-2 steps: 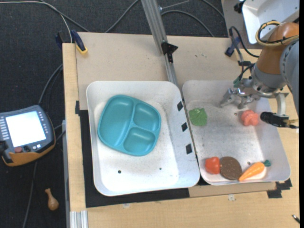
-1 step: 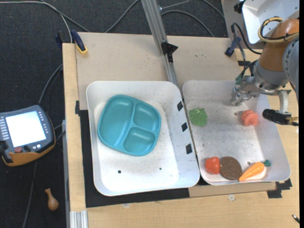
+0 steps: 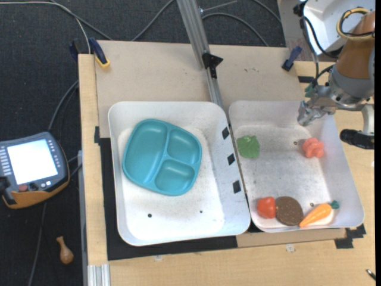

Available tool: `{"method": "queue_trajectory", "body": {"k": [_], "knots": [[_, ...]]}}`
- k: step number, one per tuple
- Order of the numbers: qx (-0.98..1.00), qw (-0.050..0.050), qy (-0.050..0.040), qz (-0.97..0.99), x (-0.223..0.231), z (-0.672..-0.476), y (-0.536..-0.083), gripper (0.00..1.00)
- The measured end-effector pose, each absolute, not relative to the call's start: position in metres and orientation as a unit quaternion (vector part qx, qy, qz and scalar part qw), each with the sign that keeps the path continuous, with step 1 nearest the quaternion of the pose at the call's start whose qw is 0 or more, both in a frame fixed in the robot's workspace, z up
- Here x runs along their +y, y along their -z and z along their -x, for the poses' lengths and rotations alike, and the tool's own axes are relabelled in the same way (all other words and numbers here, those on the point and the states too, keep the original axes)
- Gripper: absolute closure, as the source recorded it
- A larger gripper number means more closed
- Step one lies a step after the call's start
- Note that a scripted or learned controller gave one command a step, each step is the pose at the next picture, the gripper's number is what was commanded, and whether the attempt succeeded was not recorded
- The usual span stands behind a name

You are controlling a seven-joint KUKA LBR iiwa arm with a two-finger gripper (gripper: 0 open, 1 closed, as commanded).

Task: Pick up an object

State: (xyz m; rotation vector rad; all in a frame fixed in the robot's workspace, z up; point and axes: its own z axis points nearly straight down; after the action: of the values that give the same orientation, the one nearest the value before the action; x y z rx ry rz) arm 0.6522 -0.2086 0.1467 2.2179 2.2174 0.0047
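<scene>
The right bin (image 3: 286,177) holds a green pepper toy (image 3: 248,146) near its left wall and a pink toy (image 3: 312,148) toward its right side. Along the bin's front lie a red tomato (image 3: 266,207), a brown round patty (image 3: 289,210) and an orange carrot (image 3: 317,214). My gripper (image 3: 309,113) hangs over the bin's far right corner, above and just behind the pink toy. I see nothing between its fingers.
The left bin (image 3: 172,213) bears a teal divided plate (image 3: 162,157). A metal post (image 3: 199,34) slants up from between the bins. A teach pendant (image 3: 30,168) lies off the bench at the left.
</scene>
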Motion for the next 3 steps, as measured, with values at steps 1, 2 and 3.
{"method": "queue_trajectory", "body": {"k": [1, 2, 3], "knots": [[0.708, 0.003, -0.0017, -0.707, -0.210, -0.654, -0.212, 1.00], [0.707, 0.001, -0.0007, -0.707, -0.210, -0.655, -0.215, 1.00], [0.708, -0.002, 0.0005, -0.706, -0.156, -0.634, -0.209, 1.00]]}}
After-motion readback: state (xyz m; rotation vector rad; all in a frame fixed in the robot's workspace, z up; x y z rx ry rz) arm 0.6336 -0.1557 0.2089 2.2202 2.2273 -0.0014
